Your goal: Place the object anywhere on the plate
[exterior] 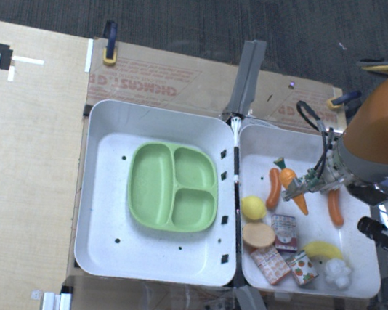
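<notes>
At right of frame, over right bin (372, 280): gripper (297, 192) low beside small orange carrot-shaped toy (293, 187); finger state could not be told. Green divided plastic plate (173, 186) sat centre-left. Best secure carrot squarely, lift clear of divider.

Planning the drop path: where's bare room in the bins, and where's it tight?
Left bin: bare white floor all round the green divided plate, widest along the front wall; the plate's three compartments hold nothing. Right bin: crowded in the middle and front, where the gripper hangs by the carrot, sausages, lemon and cartons. Bare strip only along its back wall.
</notes>
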Robot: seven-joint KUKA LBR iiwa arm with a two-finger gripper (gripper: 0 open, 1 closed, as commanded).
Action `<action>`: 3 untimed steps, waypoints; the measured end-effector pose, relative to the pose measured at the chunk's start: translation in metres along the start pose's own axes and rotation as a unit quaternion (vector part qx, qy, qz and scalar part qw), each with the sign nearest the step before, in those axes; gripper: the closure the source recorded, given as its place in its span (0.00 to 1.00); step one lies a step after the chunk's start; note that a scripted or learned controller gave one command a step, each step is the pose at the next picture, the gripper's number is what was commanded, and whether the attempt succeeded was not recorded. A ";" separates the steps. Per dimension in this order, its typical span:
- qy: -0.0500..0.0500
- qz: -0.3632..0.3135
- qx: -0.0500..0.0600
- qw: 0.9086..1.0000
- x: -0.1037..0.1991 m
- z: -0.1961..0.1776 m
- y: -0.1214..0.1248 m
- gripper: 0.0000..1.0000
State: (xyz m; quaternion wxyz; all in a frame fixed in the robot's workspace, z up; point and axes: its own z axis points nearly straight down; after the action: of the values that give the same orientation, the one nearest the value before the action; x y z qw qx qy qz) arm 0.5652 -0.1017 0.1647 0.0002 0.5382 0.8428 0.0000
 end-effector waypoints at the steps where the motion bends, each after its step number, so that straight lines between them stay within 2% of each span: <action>1: 0.000 -0.005 0.001 1.000 0.047 -0.026 0.040 1.00; 2: 0.000 -0.006 0.001 1.000 0.047 -0.026 0.040 0.00; 3: -0.001 -0.006 0.001 1.000 0.047 -0.035 0.040 1.00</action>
State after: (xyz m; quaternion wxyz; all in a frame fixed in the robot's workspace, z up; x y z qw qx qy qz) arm 0.5817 -0.0427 0.1994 0.0004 0.5330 0.8461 -0.0010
